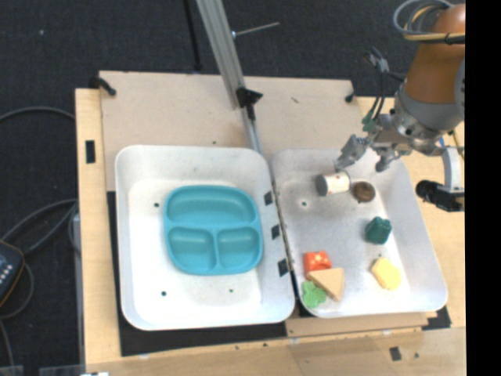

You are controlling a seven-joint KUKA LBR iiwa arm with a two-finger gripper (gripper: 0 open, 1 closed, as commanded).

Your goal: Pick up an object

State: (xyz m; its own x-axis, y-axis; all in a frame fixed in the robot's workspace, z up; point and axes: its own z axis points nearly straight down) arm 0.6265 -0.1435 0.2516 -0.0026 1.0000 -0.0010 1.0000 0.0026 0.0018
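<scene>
On the bench (94, 210), two shallow white bins side by side:

- Left bin (141, 171) — holds a teal divided tray (211, 229), lying flat near its middle.
- Right bin (415, 233) — holds the loose objects listed below.
- White cylinder (334, 183) — on its side, upper middle of the right bin.
- Brown round piece (362, 191) — just beside the cylinder, on its right.
- Dark green block (378, 230) — toward the right wall, well apart from the cylinder.
- Yellow piece (385, 273) — lower right of the bin.
- Red block (317, 260), tan wedge (329, 281) and light green piece (313, 294) — clustered at the lower left corner, touching or nearly so.
- Arm (432, 77) — grey with an orange band, reaching in from the right.
- Tool (366, 159) — fingers spread apart, nothing between them, above the cylinder and the brown piece at the bin's upper edge.
</scene>
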